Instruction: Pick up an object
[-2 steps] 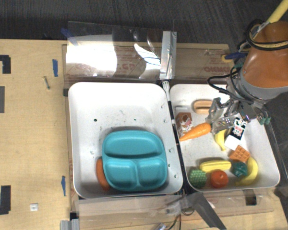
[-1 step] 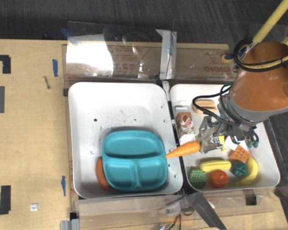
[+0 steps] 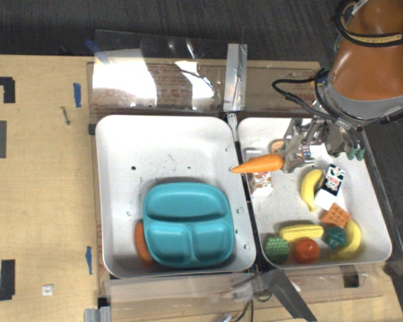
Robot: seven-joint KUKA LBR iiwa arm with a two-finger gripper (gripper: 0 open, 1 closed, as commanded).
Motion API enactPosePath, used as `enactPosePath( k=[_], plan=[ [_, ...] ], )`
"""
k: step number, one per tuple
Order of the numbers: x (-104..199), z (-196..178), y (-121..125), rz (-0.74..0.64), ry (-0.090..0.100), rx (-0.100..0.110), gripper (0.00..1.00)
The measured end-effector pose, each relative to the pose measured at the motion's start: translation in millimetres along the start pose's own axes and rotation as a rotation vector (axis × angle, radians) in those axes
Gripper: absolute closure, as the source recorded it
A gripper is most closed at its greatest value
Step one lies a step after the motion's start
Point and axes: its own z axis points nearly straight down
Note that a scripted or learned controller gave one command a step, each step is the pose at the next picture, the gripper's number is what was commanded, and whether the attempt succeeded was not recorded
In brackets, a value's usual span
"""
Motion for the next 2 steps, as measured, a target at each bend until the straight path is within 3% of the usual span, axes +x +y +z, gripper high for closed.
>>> enactPosePath(
  k=[1,2],
  plan=[
    [-89.4,106.6,-17.1,-0.056,0.016,-0.002,1.0],
    [-111.4,93.4,-34.1,-0.148,0.0,0.0,1.0]
  ],
)
